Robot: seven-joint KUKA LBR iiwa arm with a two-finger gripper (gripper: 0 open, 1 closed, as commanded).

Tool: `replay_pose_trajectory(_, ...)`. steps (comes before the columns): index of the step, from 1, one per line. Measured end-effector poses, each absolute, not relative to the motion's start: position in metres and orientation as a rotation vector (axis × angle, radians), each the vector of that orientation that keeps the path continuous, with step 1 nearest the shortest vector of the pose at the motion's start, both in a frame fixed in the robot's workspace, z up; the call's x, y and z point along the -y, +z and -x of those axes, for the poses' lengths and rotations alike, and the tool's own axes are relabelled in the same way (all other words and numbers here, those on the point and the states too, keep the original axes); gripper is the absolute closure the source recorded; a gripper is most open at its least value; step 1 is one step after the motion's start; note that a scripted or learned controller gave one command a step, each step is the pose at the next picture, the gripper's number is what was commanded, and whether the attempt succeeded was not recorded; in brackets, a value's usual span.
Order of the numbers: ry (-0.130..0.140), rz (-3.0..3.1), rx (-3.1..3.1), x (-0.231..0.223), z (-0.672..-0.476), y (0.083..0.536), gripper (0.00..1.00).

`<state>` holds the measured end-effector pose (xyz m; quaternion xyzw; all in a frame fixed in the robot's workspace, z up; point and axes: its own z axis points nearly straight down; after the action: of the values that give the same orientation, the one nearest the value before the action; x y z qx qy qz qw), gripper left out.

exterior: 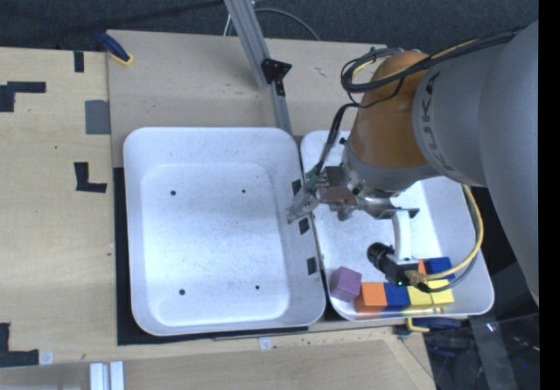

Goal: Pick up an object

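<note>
**Arm low over the right bin**

We see the arm point(394, 130) above the right bin point(472, 292); we cannot tell how its jaws stand. Purple point(346, 282), orange point(374, 294), blue point(396, 295) and yellow point(430, 296) blocks cluster at its near edge.

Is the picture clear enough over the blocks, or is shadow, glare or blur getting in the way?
Camera view: lighting is even and soft, with no harsh glare on the white bins. The arm looms large and slightly soft, blocking much of the right bin. The purple block, orange block and yellow block read clearly.
</note>
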<state>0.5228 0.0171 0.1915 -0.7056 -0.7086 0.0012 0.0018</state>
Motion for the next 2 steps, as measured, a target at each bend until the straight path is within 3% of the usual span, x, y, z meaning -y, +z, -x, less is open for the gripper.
replay_pose_trajectory(1,0.012,2.249,2.214,-0.068,-0.5245,0.1611,0.0)
replay_pose_trajectory(2,0.001,2.263,2.222,-0.0731,-0.521,0.1528,0.0)
